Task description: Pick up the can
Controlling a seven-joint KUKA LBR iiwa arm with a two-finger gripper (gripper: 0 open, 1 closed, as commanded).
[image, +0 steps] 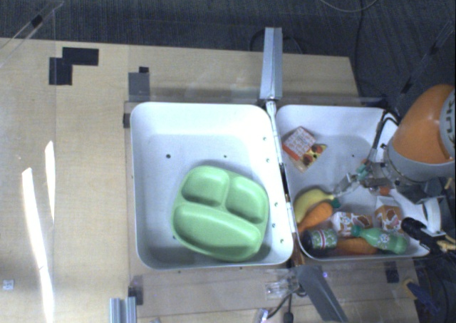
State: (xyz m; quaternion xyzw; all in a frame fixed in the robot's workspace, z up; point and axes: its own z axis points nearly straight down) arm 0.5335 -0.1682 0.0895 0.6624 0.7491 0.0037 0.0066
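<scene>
One gripper [360, 175] hovers over the right bin [335, 125] — grip state unclear.

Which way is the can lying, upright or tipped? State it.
Tipped. The can lies on its side near the front rim of the right bin, its round end facing left, beside a carrot.

Pale wooden bench [85, 193], two shallow white bins side by side on it, left bin [142, 193], right bin [335, 118], black tape marks [70, 63] at far left
</scene>
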